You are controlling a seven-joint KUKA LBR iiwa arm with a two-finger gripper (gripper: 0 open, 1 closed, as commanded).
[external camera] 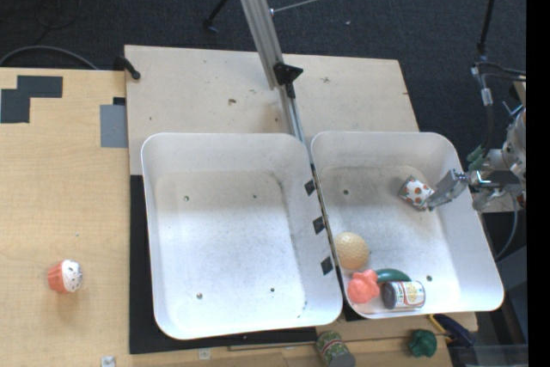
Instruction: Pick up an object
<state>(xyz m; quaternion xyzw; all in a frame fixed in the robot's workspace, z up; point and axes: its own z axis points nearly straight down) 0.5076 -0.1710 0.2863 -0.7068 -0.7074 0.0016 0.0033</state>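
In the right bin [447, 152], the claw [440, 194] touches a spotted white object [415, 192].

- Two bins sit side by side on the worktop [215, 90]: the left bin [172, 176] and the right bin [464, 271].
- In the right bin, a small ball [415, 191] lies near the far right wall, with the gripper [445, 189] just beside it.
- A round object [351, 249] lies by the dividing wall.
- In front of it, a soft toy [363, 287] and a can [403, 295] lie side by side.
- A small figure [65, 276] lies on the worktop well left of the bins.
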